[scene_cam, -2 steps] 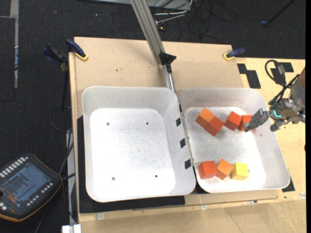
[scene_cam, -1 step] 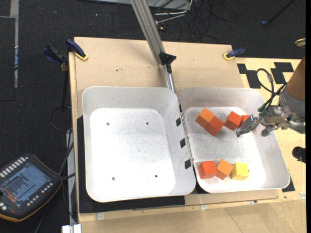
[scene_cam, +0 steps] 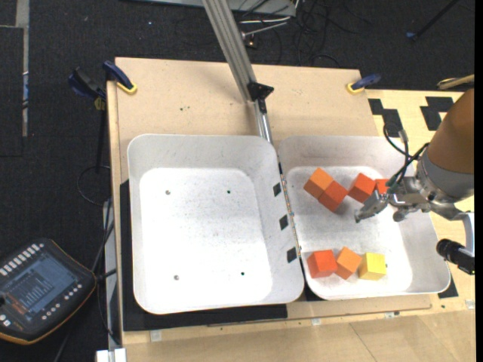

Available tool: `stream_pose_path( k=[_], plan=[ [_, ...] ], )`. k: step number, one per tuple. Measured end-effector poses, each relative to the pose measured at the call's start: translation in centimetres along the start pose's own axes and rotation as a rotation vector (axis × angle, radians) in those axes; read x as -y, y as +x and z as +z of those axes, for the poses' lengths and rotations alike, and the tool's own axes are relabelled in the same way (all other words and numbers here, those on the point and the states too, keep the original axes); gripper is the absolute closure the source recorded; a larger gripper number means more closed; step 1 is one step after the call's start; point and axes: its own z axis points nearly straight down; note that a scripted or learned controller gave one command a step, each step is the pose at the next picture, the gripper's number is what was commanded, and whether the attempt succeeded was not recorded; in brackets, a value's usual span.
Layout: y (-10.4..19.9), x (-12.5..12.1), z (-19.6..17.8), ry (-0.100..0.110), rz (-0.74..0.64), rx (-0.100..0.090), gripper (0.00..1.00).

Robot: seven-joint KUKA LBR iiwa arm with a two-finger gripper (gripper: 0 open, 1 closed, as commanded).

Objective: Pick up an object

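Observation:
The right bin (scene_cam: 423,274) holds several blocks. A long orange block (scene_cam: 326,188) lies tilted near its middle, and a red-orange block (scene_cam: 363,185) sits just right of it. Along the front edge stand a red-orange cube (scene_cam: 323,263), an orange cube (scene_cam: 349,262) and a yellow cube (scene_cam: 373,265) in a row. My gripper (scene_cam: 383,211) hangs over the right bin, just in front of and to the right of the red-orange block. Its fingers stand open, spread apart, with only the white bin floor showing between them.
The left bin (scene_cam: 200,217) lies beside the right one, with a low rim between them. A slanted metal pole (scene_cam: 230,40) crosses above the bench at the back. A teach pendant (scene_cam: 38,285) lies off the bench at the lower left.

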Motion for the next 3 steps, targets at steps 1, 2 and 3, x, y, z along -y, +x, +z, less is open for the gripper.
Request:
stream_pose_path(
  k=[1, 2, 3],
  plan=[
    [0.5, 0.2, 6.4, 0.001, 0.0, -0.001, 0.0],
    [0.4, 0.0, 4.9, -0.006, 0.001, 0.002, 1.0],
    [1.1, -0.1, -1.1, -0.012, -0.003, 0.003, 1.0]
  ],
)
